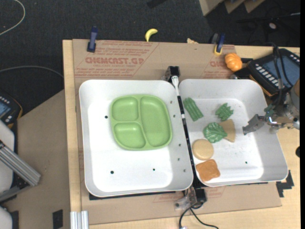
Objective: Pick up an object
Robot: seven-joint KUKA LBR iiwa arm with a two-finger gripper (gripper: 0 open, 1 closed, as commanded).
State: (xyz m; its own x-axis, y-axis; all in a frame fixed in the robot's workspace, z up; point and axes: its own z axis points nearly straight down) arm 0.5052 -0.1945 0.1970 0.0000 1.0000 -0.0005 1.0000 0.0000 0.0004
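I'm looking at the cluster of toy food in the right bin (pixel 248 87), since one of these is what I want lifted. Taking the tan wedge (pixel 230 130) as my landmark: the leafy green piece (pixel 215 132) touches its left side, the small spiky green piece (pixel 224 111) sits just above it, the ridged green strip (pixel 193 109) lies up and to the left near the bin's left wall, the pale round biscuit (pixel 203 150) is below and left, and the orange block (pixel 208 170) lies further below that, by the bin's lower edge.

The gripper (pixel 251 126) hangs to the right of the wedge, low over bare bin floor, with nothing between its fingers. How far apart they stand I can't tell from this slant.

My worry: the wedge and the leafy piece are pressed together, so I judge a descent there could catch both or shove one aside. The biscuit and the orange block nearly touch as well. The orange block could get pushed against the wall.

Counting: six food pieces in the right bin, one green divided plate (pixel 141 122) in the left bin (pixel 95 142), two bins, one gripper.
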